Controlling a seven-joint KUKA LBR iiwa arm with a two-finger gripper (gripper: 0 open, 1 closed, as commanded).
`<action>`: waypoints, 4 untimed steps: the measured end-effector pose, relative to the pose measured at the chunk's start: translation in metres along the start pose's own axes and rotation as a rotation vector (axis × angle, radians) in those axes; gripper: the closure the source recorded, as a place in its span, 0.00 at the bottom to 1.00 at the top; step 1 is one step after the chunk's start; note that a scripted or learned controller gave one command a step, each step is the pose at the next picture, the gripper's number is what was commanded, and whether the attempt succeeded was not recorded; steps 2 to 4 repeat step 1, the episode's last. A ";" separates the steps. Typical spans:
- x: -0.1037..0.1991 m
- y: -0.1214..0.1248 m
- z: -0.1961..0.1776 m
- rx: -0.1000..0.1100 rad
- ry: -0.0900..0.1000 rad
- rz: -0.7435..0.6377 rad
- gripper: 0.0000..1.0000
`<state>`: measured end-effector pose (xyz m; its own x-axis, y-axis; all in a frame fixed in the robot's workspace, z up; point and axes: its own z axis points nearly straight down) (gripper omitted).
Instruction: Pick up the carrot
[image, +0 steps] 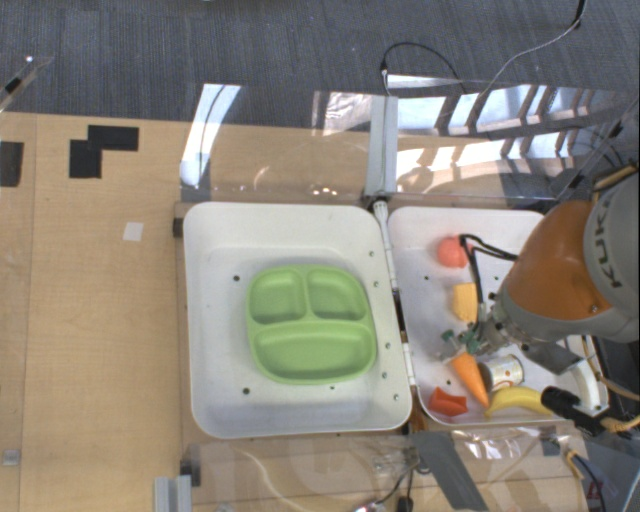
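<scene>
Right bin (420, 240), my watch list. Carrot (469, 376): lying near the front, thick end toward the gripper (472, 340), which sits just above it; whether that pincer is open or closed I cannot tell from here. Can (503, 373): touching the carrot's right side. Banana (520, 401): just beyond its tip. Red piece (449, 403): close on its left. Risk, as I judge it: a crowded grasp catching the can, or the tapered carrot slipping out.
</scene>
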<state>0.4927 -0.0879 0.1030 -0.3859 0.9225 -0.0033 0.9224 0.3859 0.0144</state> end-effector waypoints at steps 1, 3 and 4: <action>0.033 0.079 -0.081 0.011 0.001 0.117 1.00; 0.033 0.079 -0.081 0.011 0.001 0.117 1.00; 0.033 0.079 -0.081 0.011 0.001 0.117 1.00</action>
